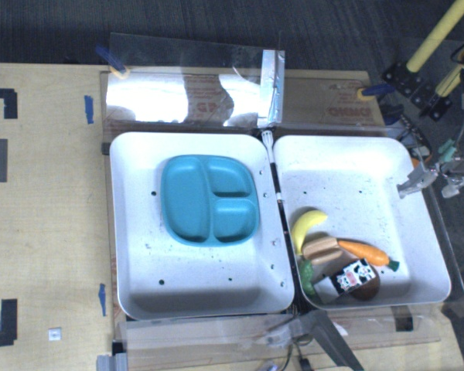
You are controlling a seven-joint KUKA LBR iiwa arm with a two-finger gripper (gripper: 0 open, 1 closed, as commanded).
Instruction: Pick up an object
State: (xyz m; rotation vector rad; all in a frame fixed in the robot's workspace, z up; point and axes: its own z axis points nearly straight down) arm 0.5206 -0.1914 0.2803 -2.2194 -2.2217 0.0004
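Two shallow white plastic bins sit side by side on the pale wooden bench (pixel 46 230). The left bin (pixel 139 277) holds a blue plastic plate (pixel 210 199) with three compartments, lying flat near the bin's middle. The right bin (pixel 356 168) holds a small cluster of toy food in its near left corner: a yellow banana (pixel 308 226) lies nearest the dividing wall, a tan bread-like block (pixel 319 247) sits just beside and below it, and an orange carrot with a green tip (pixel 365 252) stretches to the right, touching the block. Below the carrot rests a black-and-white patterned item on a brown round base (pixel 357 278), and a green piece (pixel 306 278) peeks out at the left of the pile. The metal gripper (pixel 422 178) shows at the right bin's far right rim, well apart from the pile; whether it is released or clenched cannot be told, and nothing is seen in it
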